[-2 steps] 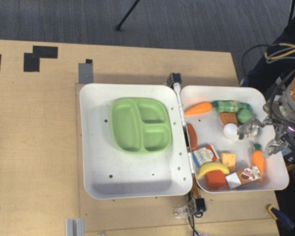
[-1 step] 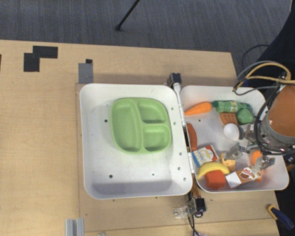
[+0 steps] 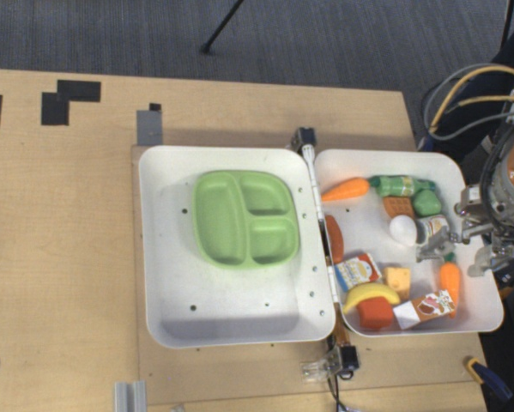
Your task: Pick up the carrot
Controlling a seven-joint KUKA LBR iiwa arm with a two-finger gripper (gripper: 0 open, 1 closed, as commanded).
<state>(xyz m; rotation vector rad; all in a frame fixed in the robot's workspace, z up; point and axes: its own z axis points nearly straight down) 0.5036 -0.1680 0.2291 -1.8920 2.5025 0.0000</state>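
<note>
The gripper (image 3: 452, 245) hangs low over the right side of the right bin (image 3: 484, 316), and whether its fingers are parted or pressed together, I cannot tell; the metal parts blur into each other from up here. Nothing orange sits between them, so no catch to call.

Now, which carrot? One orange carrot (image 3: 346, 190) lies at the top left corner of that bin, well apart from the gripper. A second small carrot (image 3: 449, 282) stands just below the gripper, near the bin's right wall. My read: the pick is not yet made, and the descent and close on one of them are all left to do.

Round the bin we go: a green bottle (image 3: 400, 184) along the top edge, a green vegetable (image 3: 426, 202) beside it, a white egg (image 3: 402, 228) in the middle, a small can (image 3: 432, 228) right by the gripper. Lower down, a banana (image 3: 370, 295), a cheese cube (image 3: 398, 279), a red block (image 3: 375, 314) and a little carton (image 3: 435, 305). Crowded house!

The left bin (image 3: 166, 316) holds just a green divided plate (image 3: 244, 218). Both bins rest on the bench (image 3: 59, 273).
</note>
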